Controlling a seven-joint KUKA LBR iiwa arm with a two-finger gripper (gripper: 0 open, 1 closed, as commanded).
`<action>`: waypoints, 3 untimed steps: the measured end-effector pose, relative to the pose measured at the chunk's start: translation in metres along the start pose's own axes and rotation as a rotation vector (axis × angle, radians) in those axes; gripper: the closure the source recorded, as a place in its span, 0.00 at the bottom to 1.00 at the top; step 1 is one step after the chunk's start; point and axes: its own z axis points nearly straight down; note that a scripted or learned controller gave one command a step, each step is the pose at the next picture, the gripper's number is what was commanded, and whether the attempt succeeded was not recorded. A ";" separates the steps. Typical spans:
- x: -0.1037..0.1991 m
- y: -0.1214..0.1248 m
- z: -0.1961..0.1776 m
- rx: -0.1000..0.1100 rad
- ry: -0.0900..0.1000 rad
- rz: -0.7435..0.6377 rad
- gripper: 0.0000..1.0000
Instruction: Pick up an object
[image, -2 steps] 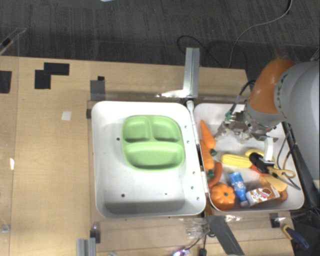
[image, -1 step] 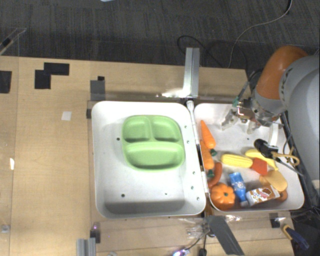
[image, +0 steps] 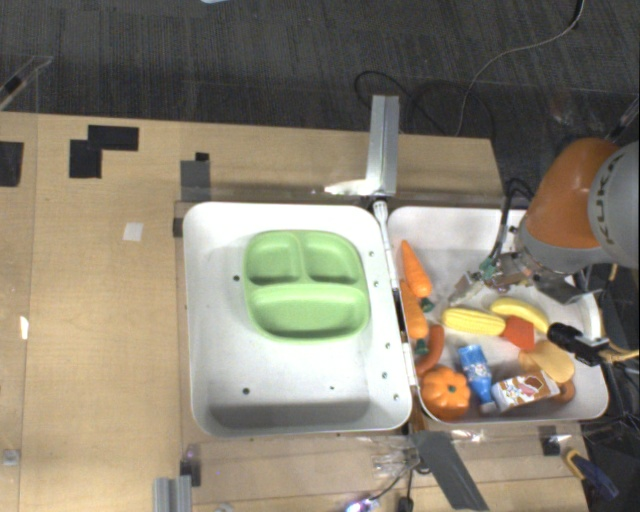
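Even overhead light, mild glare on white bins (image: 215, 300), slightly soft

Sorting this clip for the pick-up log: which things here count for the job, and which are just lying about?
For the job:
gripper
carrot
corn
banana
pumpkin
blue bottle
carton
right bin

Lying about:
green tray
left bin

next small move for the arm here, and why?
Probably a short drop toward the corn cob. The gripper sits just up and right of it in the right bin, nothing visibly held. The corn lies fairly exposed; the banana and carrot crowd nearby, so keep the descent straight.
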 end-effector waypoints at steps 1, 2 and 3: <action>0.002 0.004 -0.012 -0.008 0.001 -0.002 1.00; 0.054 0.004 -0.001 -0.003 0.000 0.305 1.00; 0.087 0.088 -0.096 0.005 0.001 0.277 1.00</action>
